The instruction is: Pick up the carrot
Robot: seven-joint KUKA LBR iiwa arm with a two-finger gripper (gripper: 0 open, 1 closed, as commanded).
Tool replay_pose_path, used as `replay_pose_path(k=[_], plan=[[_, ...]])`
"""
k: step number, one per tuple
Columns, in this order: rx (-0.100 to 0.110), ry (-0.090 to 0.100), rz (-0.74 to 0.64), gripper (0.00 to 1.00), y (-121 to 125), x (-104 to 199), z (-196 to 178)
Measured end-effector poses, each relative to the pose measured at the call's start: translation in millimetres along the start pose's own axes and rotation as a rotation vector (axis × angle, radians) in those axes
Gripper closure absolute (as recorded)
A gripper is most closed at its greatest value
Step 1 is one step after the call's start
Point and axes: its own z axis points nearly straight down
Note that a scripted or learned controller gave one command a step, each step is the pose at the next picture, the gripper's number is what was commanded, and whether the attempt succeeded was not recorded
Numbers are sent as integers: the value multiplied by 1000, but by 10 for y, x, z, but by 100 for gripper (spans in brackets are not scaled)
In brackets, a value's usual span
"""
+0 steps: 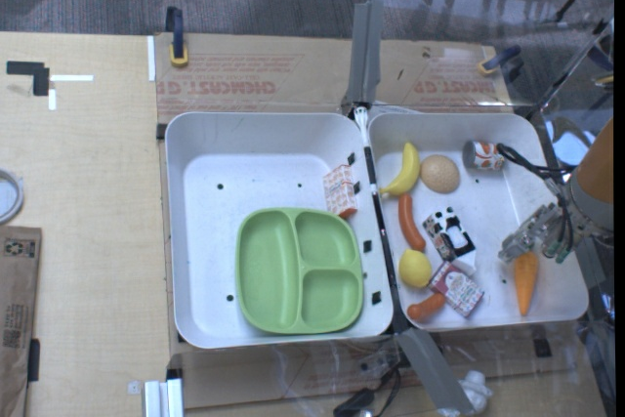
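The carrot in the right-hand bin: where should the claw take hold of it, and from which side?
Grip the carrot across its thick upper end, coming straight down from above. It lies flat, tapering toward the bin's near wall, with the claw right beside that wider end.

The grey-and-orange arm (598, 173) runs off the right edge; the metal two-finger gripper (532, 239) blurs over the tapered orange carrot's (525, 282) top (finger gap unreadable).

Orange carrot (525, 283), yellow banana (403, 170), green plate (299, 271), white bins (186, 239).
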Motion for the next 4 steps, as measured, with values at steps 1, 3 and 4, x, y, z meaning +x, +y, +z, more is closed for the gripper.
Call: replay_pose_path(k=[1,3,4], plan=[[8,2,427,100,281,581,-964],[8,1,425,0,288,570,-1048],[2,-2,221,0,-155,120,67]])
